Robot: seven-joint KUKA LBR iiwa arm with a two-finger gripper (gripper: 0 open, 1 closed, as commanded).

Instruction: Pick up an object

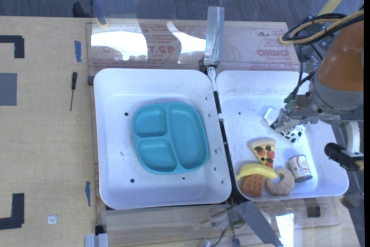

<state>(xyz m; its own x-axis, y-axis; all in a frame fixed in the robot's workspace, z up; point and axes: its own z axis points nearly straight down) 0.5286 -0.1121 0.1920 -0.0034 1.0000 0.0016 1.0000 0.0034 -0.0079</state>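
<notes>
One gripper (287, 122) seen low in right bin (243, 87), right of frame centre; finger opening cannot be told, nothing seen gripped. Black-and-white item (294, 134) lies just beside tips. Pizza slice (263, 151), banana (257, 171), can (300, 168) clustered lower right. Risk judged: tips closed off-centre, item nudged aside, grasp missed.

red print on clear panel (144, 43), illegible

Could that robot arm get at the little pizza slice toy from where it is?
Probably yes. The pizza slice lies flat and uncovered in the right bin, a little apart from the banana, and the gripper hangs nearby.
</notes>
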